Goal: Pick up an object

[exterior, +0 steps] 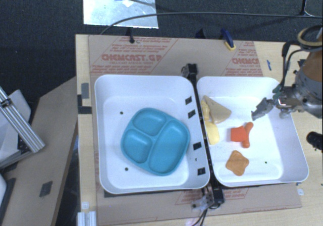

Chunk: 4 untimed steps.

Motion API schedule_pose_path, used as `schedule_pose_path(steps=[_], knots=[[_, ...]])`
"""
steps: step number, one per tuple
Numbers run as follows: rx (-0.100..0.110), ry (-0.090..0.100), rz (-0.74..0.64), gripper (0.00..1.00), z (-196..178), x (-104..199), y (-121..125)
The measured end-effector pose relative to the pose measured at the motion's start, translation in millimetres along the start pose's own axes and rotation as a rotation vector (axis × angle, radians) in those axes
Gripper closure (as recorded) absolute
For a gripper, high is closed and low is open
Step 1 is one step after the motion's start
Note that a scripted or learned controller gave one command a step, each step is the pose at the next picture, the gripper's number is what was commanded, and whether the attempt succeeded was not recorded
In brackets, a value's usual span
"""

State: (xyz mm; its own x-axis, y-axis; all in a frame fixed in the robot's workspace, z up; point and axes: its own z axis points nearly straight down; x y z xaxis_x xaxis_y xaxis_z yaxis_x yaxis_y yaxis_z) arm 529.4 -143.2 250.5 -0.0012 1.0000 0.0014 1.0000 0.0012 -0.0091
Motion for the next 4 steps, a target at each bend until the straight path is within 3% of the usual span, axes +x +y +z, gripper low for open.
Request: schedule_pose_path(steps=[1,4], knots=[[-0.011,-0.002,-0.003,0.0,-5,0,2],[-0.007,0.0,0.001,0.0,162,-6,8]])
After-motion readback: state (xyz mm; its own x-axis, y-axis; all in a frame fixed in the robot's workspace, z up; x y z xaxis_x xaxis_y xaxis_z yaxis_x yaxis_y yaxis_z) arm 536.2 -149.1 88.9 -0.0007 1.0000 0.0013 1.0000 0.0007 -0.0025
